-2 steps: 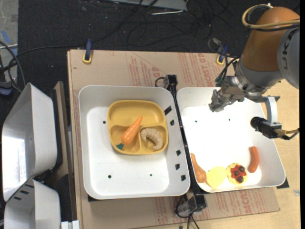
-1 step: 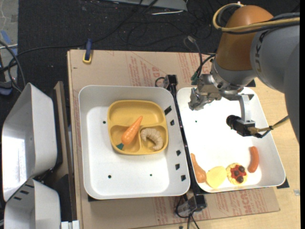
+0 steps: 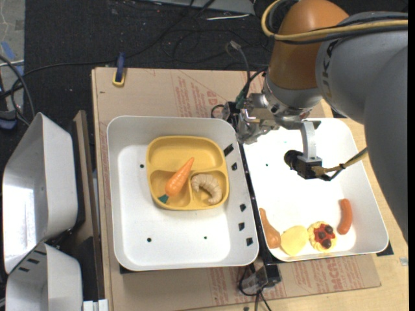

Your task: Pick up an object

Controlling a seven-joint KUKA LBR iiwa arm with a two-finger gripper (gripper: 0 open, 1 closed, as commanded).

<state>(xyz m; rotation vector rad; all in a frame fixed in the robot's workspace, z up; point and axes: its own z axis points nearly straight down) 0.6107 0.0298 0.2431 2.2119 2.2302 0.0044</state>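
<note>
We find the gripper (image 3: 253,126) at the far end of the seam between the two bins, low over the far left corner of the right bin (image 3: 292,199). Whether it is open or closed we cannot tell, since the wrist covers it from above. From there the grey arm (image 3: 363,57), with its orange band, runs off toward the far right. Everything there is to pick lies well apart from the gripper. In the right bin four things sit along the near edge: an orange carrot-like piece (image 3: 270,229) at the left, tilted; a pale yellow disc (image 3: 295,240) just beside it; a small tart (image 3: 322,235) with red and dark berries, touching the disc; and a reddish sausage (image 3: 345,216) at the right, lying near to far. The left bin (image 3: 130,238) holds a yellow divided plate (image 3: 155,154) in its far half. On the plate a carrot (image 3: 179,177) lies slantwise, its thick end in the near left compartment, and a pale curled shrimp (image 3: 209,188) rests in the near right one. Both bins sit side by side on the brown desk (image 3: 162,86).
</note>
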